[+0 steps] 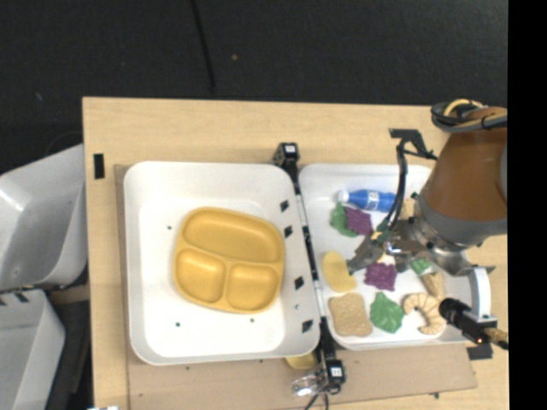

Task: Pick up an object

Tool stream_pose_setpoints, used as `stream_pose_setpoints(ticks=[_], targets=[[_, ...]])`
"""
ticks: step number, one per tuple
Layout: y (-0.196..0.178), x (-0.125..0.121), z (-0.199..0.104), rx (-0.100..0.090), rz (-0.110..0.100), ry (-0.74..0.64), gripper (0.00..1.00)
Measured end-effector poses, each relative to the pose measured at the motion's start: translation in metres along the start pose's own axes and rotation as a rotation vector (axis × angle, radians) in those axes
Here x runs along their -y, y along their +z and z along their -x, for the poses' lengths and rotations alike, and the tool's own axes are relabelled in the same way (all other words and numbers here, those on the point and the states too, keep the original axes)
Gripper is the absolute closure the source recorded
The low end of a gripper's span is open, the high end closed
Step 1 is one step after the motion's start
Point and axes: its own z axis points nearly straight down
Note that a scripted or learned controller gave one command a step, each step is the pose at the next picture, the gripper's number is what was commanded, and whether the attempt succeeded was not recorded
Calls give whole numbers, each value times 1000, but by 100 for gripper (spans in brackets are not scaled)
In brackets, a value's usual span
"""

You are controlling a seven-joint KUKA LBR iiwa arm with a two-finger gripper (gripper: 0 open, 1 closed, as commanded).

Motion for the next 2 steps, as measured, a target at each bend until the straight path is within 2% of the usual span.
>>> stream_pose_setpoints(ticks=[1, 2], targets=[[-15, -3, 2, 2, 11, 5, 100], [-82, -3, -71, 1, 15, -8, 100]])
